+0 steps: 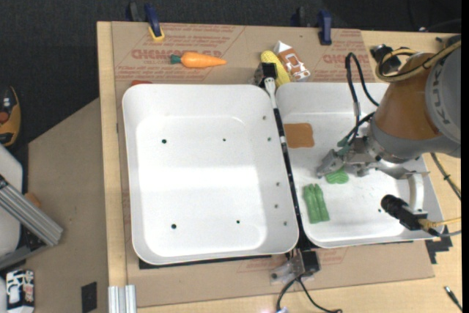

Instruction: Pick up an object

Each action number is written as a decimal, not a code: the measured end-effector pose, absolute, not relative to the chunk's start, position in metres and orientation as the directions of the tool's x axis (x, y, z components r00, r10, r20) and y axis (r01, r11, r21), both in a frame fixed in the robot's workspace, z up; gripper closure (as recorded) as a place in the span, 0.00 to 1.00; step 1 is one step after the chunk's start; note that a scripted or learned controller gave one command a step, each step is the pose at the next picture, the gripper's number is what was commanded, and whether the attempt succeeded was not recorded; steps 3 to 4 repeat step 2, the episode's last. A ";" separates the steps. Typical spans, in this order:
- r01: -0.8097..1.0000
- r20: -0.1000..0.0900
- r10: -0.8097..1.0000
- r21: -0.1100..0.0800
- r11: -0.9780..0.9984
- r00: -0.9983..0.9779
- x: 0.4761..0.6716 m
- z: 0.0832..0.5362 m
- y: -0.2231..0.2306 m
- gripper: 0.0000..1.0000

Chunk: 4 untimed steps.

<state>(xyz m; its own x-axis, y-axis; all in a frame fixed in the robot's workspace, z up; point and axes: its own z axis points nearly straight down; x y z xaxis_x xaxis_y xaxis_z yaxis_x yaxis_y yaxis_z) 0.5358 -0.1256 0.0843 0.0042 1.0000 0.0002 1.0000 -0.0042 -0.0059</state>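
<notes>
My gripper (pixel 331 163) hangs low over the middle of the right bin (pixel 366 102), with the arm reaching in from the right. A small light-green piece (pixel 338 177) lies on the bin floor right under the gripper's tip, touching or nearly touching it. A longer ribbed green piece (pixel 316 203) lies nearer the front of the same bin, clear of the gripper. A flat brown square (pixel 299 135) rests near the bin's left wall, up and to the left of the gripper.
The left bin (pixel 146 179) stands beside the right one. On the bench behind the bins lie an orange carrot (pixel 198 61), a yellow corn cob (pixel 270 62) and a small white and orange box (pixel 294 65). Two blue clamps (pixel 153 20) grip the back edge.
</notes>
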 end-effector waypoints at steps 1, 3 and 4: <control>1.000 -0.001 1.000 0.001 -0.002 0.002 0.539 0.095 -0.124 1.00; 1.000 0.001 1.000 0.009 0.006 -0.006 0.518 0.190 -0.075 1.00; 1.000 0.001 1.000 0.009 0.006 -0.006 0.518 0.190 -0.075 1.00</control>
